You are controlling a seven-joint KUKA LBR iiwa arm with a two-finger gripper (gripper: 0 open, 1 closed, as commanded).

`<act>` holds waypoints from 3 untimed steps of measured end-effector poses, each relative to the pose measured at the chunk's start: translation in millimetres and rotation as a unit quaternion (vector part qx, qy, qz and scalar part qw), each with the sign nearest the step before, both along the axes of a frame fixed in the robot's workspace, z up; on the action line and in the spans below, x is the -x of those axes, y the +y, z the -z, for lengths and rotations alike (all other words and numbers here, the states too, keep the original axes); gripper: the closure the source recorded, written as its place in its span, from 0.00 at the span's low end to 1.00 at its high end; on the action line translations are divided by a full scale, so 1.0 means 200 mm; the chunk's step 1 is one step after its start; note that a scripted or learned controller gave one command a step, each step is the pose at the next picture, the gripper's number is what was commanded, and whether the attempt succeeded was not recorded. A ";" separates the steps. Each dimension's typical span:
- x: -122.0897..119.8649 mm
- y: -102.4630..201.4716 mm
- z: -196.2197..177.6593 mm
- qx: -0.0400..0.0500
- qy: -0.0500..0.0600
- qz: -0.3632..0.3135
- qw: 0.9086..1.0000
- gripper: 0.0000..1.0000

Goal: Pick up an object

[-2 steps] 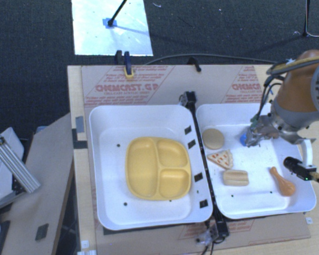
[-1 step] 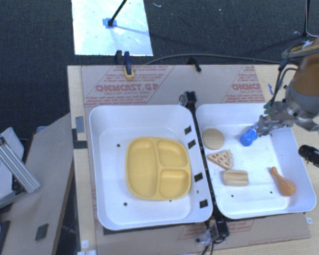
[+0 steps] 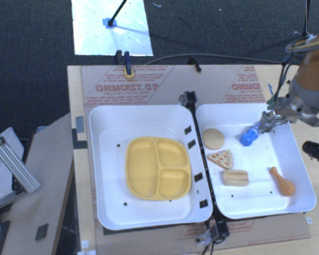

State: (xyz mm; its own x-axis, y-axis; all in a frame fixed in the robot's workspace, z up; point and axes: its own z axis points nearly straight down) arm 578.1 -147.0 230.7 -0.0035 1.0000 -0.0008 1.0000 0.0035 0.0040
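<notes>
Gripping a blue object (image 3: 249, 137) at its edge, the end effector (image 3: 264, 124) hangs over the right bin (image 3: 298, 160); so shallow a hold could slip, dropping it near the round cookie (image 3: 213, 138).

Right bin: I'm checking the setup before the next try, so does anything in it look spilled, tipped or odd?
Nothing looks spilled or broken. The round cookie, waffle wedge, bread piece and drumstick lie apart on the floor of the right bin. One oddity: the blue object sits right at the end effector, possibly lifted.
</notes>
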 end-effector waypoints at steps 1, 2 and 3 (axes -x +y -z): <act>0.02 0.25 -0.05 -0.001 0.001 -0.003 1.000 1.00; 0.03 0.49 0.01 -0.001 0.002 -0.003 1.000 1.00; 0.02 0.76 0.06 -0.002 0.002 -0.003 1.000 1.00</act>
